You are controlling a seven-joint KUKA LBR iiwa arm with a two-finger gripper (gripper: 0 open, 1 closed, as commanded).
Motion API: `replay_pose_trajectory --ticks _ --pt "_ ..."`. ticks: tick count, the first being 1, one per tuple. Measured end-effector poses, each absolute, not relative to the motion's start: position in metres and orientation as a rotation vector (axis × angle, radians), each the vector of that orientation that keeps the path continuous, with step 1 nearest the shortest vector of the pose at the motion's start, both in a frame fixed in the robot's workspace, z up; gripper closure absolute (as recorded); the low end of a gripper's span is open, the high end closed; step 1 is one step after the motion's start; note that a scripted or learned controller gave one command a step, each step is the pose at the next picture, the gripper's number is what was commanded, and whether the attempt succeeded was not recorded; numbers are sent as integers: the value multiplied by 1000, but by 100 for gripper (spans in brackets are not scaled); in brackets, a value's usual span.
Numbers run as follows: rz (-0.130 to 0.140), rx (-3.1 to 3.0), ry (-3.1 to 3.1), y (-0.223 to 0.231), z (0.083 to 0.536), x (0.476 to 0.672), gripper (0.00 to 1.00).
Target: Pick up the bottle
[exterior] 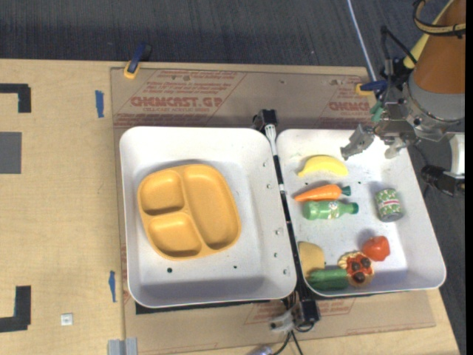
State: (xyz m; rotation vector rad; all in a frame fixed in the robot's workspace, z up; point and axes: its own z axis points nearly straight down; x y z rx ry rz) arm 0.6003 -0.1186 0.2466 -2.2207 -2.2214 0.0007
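Above the right bin's (432, 254) far edge, fingers (375, 143) spread apart, grasping nothing; green bottle (329, 210) lying well apart

A yellow-orange divided tray (189, 211) is sitting in the white left bin (148, 272). In the white right bin (414, 198), a yellow banana (322, 166) is lying at twelve o'clock from the orange carrot (319, 193) and green bottle (329, 210).
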Motion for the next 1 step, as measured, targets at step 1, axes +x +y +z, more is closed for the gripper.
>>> replay_pose_trajectory --ticks 1 --pt "-1 -2221 -2224 -118 257 601 100"
